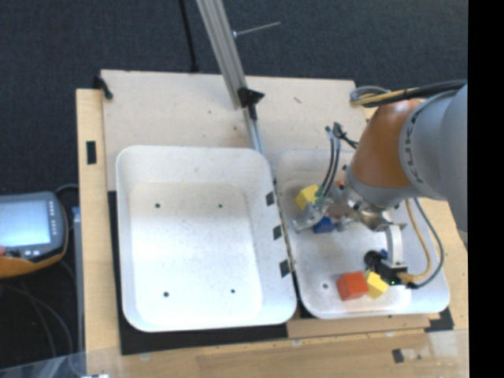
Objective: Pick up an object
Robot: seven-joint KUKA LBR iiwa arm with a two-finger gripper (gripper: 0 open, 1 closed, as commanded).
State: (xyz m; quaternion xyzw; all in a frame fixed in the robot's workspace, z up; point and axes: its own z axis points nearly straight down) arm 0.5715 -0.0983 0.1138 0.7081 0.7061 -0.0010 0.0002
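Observation:
My gripper [316, 216] reaches down into the right bin [315, 164], at its left side close to the wall shared with the other bin. A small blue object [324, 226] lies right at the gripper's tip, partly covered by it. A yellow object [306, 196] sits just behind the gripper, touching or nearly touching it. Near the front of the same bin an orange block [352, 285] lies beside a small yellow block [376, 286]. The orange-banded wrist [382, 152] hides the bin's back right part.
The left bin [197, 239] stands beside the right one, their walls meeting at black clips [277, 233]. A slanted metal post [224, 46] rises behind the bins. A small screen device [30, 227] sits off the bench at the left.

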